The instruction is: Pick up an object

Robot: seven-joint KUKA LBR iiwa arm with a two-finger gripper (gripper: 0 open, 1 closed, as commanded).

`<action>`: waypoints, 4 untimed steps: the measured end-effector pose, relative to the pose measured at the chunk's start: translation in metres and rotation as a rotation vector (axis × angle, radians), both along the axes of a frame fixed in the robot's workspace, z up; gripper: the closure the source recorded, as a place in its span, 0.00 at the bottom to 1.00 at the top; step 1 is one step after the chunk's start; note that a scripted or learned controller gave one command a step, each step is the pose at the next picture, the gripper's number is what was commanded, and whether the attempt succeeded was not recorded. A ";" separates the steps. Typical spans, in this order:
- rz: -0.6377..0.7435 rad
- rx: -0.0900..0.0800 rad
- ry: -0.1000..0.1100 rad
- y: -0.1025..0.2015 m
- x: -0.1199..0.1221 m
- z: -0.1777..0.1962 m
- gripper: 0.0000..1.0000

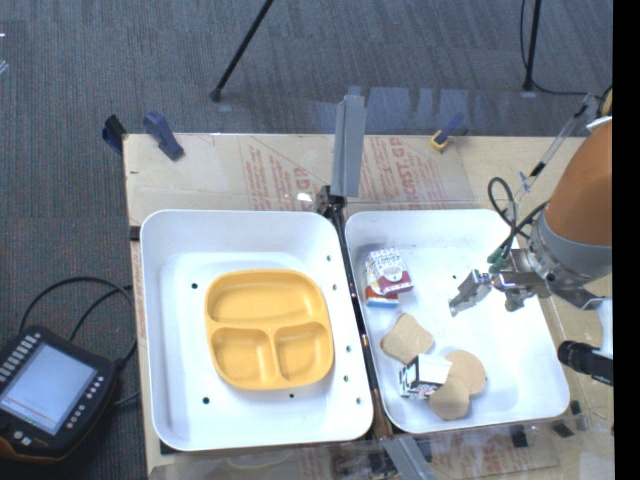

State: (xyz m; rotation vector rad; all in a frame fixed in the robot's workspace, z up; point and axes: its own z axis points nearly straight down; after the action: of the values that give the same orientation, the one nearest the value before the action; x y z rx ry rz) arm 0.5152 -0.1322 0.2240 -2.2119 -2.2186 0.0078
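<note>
The right bin (440,230) holds a red and silver foil packet (387,273) near its left wall. Closer to the front lie a tan bread-shaped piece (406,338), a round tan piece (458,383) and a small black and white box (423,376) resting against it. My gripper (468,294) hangs over the right half of this bin, right of the packet and above the tan pieces, apart from all of them. Nothing lies between its fingers.
The left bin (170,248) carries a yellow divided tray (268,328). A grey upright post (348,148) stands behind the seam between the bins. Cables (505,213) loop near the arm's wrist. A teach pendant (45,388) lies on the floor at the left.
</note>
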 end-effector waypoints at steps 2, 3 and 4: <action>0.367 -0.003 -0.015 0.023 0.126 -0.131 0.00; 0.427 -0.007 -0.018 0.038 0.132 -0.131 0.00; 0.415 -0.005 -0.018 0.038 0.132 -0.131 0.00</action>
State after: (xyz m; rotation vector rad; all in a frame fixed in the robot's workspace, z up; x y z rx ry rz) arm 0.6473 -0.0943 0.0930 -1.7168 -2.6415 -0.0041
